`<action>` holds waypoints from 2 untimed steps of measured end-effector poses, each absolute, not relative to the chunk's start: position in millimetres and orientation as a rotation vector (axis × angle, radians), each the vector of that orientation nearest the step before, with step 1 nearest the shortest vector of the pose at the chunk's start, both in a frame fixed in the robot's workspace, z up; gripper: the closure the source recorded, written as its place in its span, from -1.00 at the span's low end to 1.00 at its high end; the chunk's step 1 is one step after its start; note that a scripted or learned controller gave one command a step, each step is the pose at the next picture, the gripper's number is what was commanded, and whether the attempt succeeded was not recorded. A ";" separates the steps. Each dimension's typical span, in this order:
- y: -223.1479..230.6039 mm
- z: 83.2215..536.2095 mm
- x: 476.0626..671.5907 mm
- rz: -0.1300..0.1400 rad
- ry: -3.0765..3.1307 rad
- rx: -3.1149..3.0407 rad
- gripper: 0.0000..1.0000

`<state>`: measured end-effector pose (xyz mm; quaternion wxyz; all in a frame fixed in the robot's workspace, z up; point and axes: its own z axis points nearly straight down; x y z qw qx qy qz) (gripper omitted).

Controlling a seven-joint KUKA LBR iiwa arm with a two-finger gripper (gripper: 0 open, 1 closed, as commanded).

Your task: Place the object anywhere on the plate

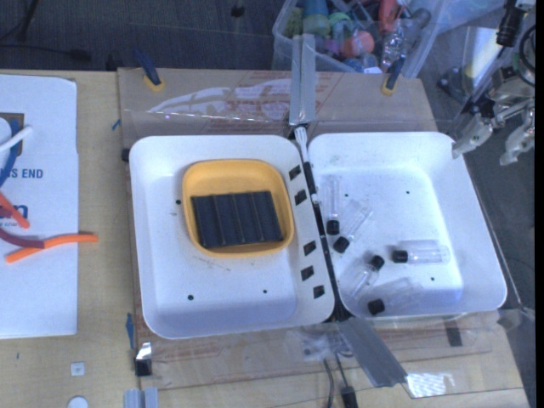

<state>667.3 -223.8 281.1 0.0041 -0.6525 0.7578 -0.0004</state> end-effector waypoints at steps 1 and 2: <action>-219.8 252.1 667.7 0.005 2.066 -2.361 -1.00; -216.8 325.1 668.0 -0.004 1.792 -2.571 -1.00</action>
